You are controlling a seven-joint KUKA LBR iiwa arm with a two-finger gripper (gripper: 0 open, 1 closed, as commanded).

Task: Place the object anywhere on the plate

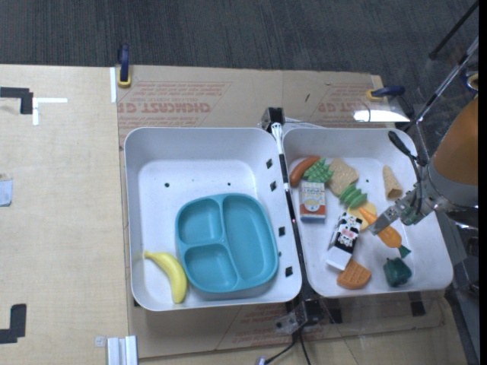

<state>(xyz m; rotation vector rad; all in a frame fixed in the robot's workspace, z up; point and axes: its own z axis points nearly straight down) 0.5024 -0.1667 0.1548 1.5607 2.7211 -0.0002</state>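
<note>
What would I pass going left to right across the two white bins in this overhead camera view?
Banana → blue divided plate → small carton with the orange label → black-and-white milk carton → dark green toy → gripper at the right bin's far side.

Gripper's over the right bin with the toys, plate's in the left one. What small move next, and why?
Probably lower the gripper onto the orange piece just beneath it. The teal plate bears nothing yet, with the banana lying beside it, and nothing shows between the fingers, so a grasp likely comes before any carry.
</note>
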